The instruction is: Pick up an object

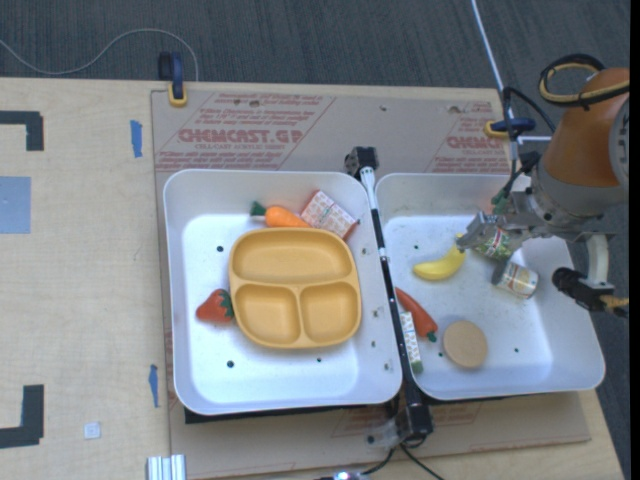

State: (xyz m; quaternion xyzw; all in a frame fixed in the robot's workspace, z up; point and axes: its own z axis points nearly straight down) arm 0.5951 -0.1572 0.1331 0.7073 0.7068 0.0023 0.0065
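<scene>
Arm reaches in from the right, gripper [487, 236] low in the right bin [570, 368], right next to the banana [440, 265], probably going for a pick there; can't tell how the gripper is set, too small and cluttered. Right bin has the banana, a small can [517, 281], a tan disc [465, 345] and a red pepper [418, 314] by the left wall. Left bin [200, 368] has 1 yellow 3-part tray [295, 288], carrot [284, 217], a wrapper [329, 212], strawberry [214, 308]

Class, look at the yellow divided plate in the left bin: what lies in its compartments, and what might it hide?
The plate holds nothing in its three compartments. Whatever lies beneath it is covered.
</scene>
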